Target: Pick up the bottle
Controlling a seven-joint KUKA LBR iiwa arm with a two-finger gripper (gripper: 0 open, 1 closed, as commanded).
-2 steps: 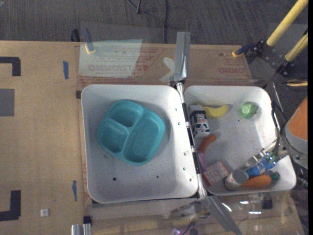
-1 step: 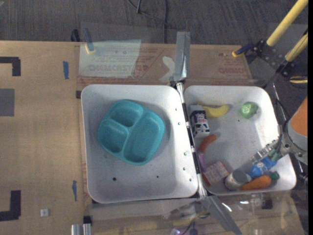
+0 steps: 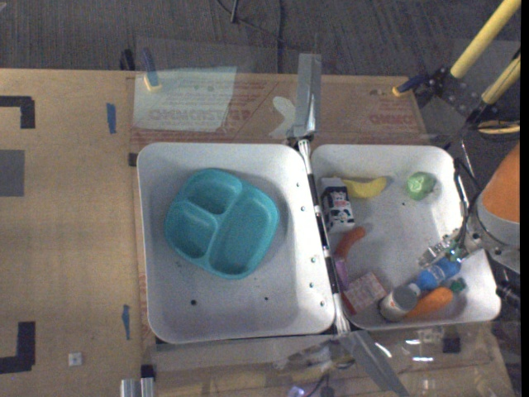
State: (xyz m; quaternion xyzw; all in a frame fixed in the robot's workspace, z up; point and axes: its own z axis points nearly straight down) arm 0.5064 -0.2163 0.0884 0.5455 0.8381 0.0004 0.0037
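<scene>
The bottle [image 3: 428,279], clear with a blue label, lies slanted in the front right corner of the right bin [image 3: 388,222]. An orange carrot [image 3: 433,303] rests against its near side. My gripper [image 3: 453,246] hangs at the bin's right wall, just above and beyond the bottle's far end. The orange-banded wrist [image 3: 506,193] rises behind it at the view's right edge. Nothing visible sits between the gripper and the bottle, and I cannot make out whether they touch.
The right bin also holds a banana [image 3: 366,187], a green object [image 3: 420,185], a small carton [image 3: 335,205], a red sausage-like piece [image 3: 348,242] and a pink block [image 3: 364,289]. A teal divided plate [image 3: 221,222] lies in the left bin [image 3: 165,304].
</scene>
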